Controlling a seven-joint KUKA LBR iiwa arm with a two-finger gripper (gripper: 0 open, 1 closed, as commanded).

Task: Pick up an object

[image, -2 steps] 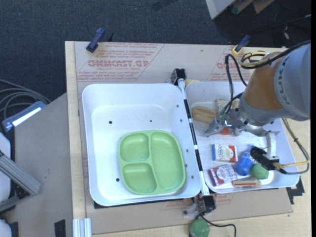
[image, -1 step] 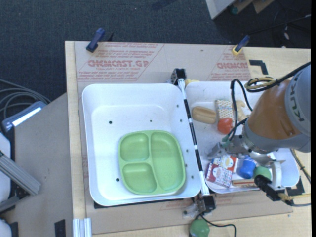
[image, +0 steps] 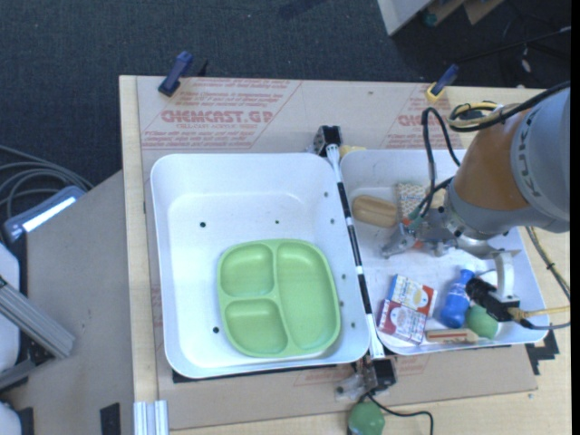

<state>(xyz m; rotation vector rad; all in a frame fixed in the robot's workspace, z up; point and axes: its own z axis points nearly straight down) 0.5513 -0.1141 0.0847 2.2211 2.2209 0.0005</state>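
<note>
Now look at the gripper (image: 404, 241), low over the middle of the right bin (image: 373, 172). Cannot tell if wide or narrow. Can see nothing held in it. Hangs from the arm (image: 507, 166), reaching in over the far side of the right bin, most likely to get down close to a thing before a grab.

Next, look at the roll (image: 374, 210), up in the top left part of the right bin. Lies flat on its side, just beside the gripper, with a little white floor showing between the two. Seems the best guess for the thing to pick up, being the closest one. Looks tan, smooth and round at the ends, a bit like a small loaf. Looks easy to squeeze across its short way. Might roll off if bumped from the side.

Also see a patterned scrap (image: 410, 194) just past the roll, near the top of the right bin. See a box (image: 405, 308), a blue bottle (image: 453, 304) and a green lump (image: 483, 324) too, crowded along the near edge of the right bin, well apart from the roll. Harder to grab there, being packed so close.

Left of the right bin, find the left bin (image: 236, 198), holding a green tray (image: 276, 297).
</note>
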